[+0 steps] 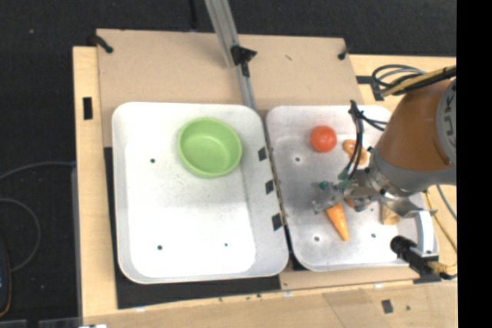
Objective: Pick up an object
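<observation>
- The arm [415,138] leans in from the right, its orange band bulging over the right bin [296,246].
- The gripper [344,200] is low over that bin, just above the carrot [337,220]; whether it grips anything, nobody can tell from here.
- The carrot is a smooth orange cone, tip pointing down the bin.
- A glossy red-orange ball [324,138] sits near the bin's top.
- In the left bin [146,242], a round, pale green bowl [210,147].
</observation>
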### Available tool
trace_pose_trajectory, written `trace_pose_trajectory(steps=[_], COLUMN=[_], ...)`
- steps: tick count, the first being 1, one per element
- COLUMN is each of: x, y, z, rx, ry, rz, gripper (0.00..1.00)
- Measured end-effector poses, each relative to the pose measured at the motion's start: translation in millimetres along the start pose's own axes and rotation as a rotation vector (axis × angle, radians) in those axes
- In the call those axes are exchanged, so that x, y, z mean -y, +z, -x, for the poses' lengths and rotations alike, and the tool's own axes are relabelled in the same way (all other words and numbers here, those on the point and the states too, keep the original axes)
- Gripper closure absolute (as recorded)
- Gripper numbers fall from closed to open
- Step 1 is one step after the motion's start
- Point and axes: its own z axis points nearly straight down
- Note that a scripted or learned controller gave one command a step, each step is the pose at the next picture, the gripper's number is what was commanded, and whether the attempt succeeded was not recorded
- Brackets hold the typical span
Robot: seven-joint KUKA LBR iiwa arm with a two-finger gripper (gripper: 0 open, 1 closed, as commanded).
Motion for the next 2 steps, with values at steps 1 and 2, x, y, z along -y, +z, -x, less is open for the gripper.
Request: trace_pose_trajectory(steps=[1, 2], x=[1, -2], y=[53, 39], z=[1, 1], rx=[0.0, -0.001], ry=[0.0, 0.006], rz=[0.001, 0.01], gripper=[0.0, 1.0])
